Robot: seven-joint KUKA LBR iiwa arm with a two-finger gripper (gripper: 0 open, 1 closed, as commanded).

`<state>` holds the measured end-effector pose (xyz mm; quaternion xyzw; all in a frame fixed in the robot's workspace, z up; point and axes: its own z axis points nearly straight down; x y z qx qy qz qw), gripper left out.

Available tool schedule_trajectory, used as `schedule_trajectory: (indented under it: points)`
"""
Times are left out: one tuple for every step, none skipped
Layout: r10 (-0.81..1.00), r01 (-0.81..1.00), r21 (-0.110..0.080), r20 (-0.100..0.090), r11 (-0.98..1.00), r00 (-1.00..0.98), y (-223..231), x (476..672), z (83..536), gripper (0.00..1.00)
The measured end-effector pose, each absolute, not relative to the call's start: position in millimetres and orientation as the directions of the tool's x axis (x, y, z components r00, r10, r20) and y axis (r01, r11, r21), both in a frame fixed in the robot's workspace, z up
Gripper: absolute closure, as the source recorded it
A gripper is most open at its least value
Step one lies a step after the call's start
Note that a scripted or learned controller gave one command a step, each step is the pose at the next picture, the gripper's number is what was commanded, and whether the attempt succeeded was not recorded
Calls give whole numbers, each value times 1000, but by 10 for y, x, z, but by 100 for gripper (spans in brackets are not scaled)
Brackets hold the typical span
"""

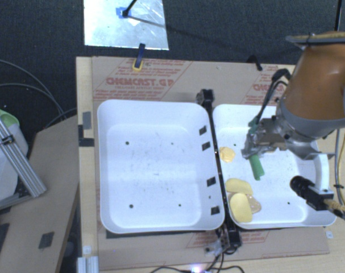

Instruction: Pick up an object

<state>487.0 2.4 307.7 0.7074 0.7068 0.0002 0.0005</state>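
In the near left corner of the right shallow white plastic bin (277, 206) lie two yellow rounded lumps: the nearer yellow lump (241, 208) sits just beside the divide between the bins, and the second yellow lump (238, 186) touches its far side. Just beyond them, towards the middle of that bin, a short green cylinder (256, 168) stands tilted, its lower end leaning to the right and its upper end meeting the tip of the gripper (253, 151). The gripper hangs directly over the cylinder; whether it is clamped on the cylinder or merely touching it cannot be told from this angle. Left of the gripper, close to the bin's left wall, rests a small pale yellow round piece (227, 154), apart from the cylinder. The grey arm with its orange band (320, 90) reaches in from the right over the far right part of the bin. The left shallow white plastic bin (155, 169) lies alongside, their walls touching. Both bins rest on a brown printed cardboard sheet (152, 79), with a small blue and yellow clamp (139, 58) at its far edge. Farther still, a silvery square sheet (124, 16) lies on the dark floor
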Motion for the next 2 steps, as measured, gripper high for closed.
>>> schedule_trajectory:
  points:
    - [1000,1000,6,2,9,-9,468,4873,3514,100]
    - [1000,1000,9,4,11,-11,1082,4871,4188,100]
